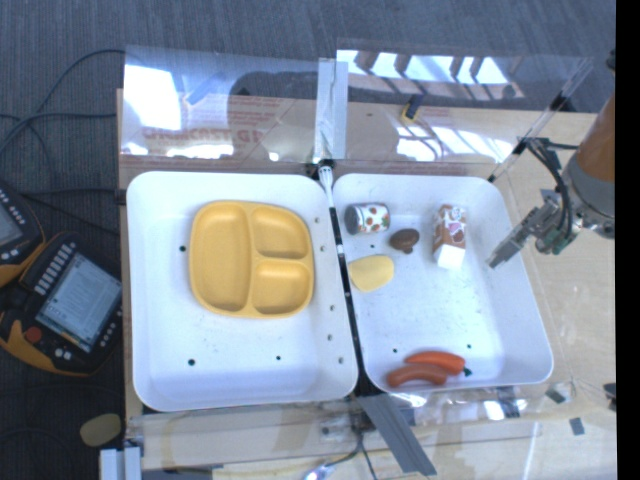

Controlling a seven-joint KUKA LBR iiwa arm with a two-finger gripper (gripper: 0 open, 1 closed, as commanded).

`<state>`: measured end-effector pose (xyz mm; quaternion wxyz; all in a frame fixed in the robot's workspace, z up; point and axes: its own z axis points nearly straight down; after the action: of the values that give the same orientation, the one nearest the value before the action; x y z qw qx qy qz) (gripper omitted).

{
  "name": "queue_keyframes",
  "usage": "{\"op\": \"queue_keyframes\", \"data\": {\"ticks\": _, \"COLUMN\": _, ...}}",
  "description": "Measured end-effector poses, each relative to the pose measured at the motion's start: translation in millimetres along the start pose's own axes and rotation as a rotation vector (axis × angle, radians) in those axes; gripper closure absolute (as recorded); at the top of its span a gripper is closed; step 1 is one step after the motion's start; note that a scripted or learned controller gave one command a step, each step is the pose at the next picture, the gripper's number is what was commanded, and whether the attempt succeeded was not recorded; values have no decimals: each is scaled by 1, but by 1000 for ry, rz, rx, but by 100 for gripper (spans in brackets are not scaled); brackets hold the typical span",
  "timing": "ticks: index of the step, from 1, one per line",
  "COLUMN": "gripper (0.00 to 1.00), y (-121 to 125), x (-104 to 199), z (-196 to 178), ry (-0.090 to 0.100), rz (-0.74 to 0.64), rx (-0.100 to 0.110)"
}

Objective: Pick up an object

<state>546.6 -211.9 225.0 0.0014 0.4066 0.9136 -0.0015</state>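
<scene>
The right bin (500, 318) holds several small objects. A short spotted can (368, 218) lies near its back left corner, with a brown lump (404, 239) beside it. In front of those lies a pale yellow slice (371, 272). A red-and-white carton (450, 234) sits toward the back right. Two red-orange sausages (428, 367) rest against the front wall. My gripper (518, 242) hangs over the right rim of this bin, to the right of the carton and apart from it. Nothing is seen held in it.
The left bin (160, 348) carries a yellow divided plate (250, 258). A clear panel stands behind both bins. Cables and a handheld pendant (60, 303) lie on the floor to the left. The arm's wrist (590, 188) is at the right edge.
</scene>
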Motion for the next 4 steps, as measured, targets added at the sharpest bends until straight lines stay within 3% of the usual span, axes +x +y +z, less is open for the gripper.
{"op": "queue_keyframes", "data": {"ticks": 1, "gripper": 100, "y": -40, "x": 20, "z": -11, "ry": 2, "rz": 318, "rx": 1}}
{"op": "queue_keyframes", "data": {"ticks": 2, "gripper": 100, "y": -36, "x": 54, "z": 26, "ry": 3, "rz": 254, "rx": 1}}
{"op": "queue_keyframes", "data": {"ticks": 3, "gripper": 100, "y": -40, "x": 19, "z": -9, "ry": 1, "rz": 13, "rx": 0}}
{"op": "queue_keyframes", "data": {"ticks": 4, "gripper": 100, "y": -54, "x": 33, "z": 17, "ry": 3, "rz": 194, "rx": -1}}
